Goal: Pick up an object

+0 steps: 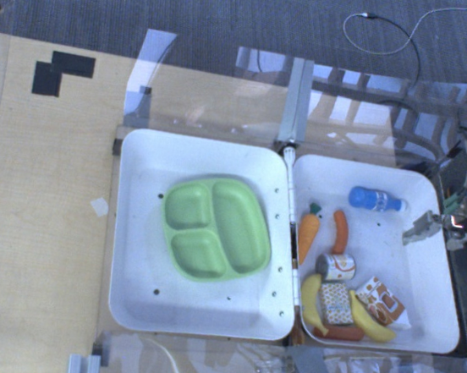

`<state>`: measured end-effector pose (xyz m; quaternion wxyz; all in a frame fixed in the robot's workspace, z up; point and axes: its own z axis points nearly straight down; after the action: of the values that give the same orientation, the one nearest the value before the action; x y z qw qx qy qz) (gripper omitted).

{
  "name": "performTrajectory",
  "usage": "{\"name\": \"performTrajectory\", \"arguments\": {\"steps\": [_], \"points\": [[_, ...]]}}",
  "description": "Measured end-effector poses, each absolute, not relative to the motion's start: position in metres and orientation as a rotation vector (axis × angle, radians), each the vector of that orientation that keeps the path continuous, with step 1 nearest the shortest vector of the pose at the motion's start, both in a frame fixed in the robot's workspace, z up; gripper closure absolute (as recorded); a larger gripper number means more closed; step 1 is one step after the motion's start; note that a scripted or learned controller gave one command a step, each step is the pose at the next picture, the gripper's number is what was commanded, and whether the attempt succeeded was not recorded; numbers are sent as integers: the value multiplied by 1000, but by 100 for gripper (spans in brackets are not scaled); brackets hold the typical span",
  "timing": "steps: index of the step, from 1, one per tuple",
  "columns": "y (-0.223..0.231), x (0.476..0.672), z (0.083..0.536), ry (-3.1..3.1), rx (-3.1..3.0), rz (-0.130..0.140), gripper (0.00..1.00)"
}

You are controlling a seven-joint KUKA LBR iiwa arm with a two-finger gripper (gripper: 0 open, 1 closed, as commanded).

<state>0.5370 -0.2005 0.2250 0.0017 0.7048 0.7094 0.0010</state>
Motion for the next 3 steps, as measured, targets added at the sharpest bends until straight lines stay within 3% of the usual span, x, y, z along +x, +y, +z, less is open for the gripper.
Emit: {"name": "performTrajectory", "arguments": {"steps": [1,2,3], "points": [[-205,560,96,2423,1990,5,0],[-204,563,108,2420,1985,10,100],[-204,582,100,2220,2216,5,100]]}}
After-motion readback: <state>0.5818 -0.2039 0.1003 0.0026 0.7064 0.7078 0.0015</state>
